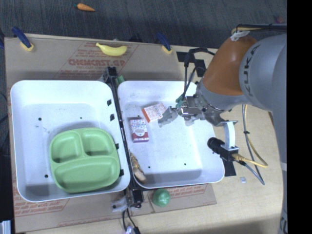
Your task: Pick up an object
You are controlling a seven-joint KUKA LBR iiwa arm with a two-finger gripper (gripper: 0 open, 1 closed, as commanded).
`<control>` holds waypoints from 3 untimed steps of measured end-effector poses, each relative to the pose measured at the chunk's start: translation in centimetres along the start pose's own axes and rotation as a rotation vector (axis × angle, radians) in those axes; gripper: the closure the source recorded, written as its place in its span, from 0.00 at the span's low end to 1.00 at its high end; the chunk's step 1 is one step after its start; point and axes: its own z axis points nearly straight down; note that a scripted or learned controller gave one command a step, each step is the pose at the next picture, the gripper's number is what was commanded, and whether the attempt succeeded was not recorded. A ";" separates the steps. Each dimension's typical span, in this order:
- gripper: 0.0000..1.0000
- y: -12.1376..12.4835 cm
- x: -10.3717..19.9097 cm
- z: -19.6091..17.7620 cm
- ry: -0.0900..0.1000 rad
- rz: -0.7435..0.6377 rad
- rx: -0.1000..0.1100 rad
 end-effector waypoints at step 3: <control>0.00 11.6 -6.7 -10.9 -0.004 0.001 -0.007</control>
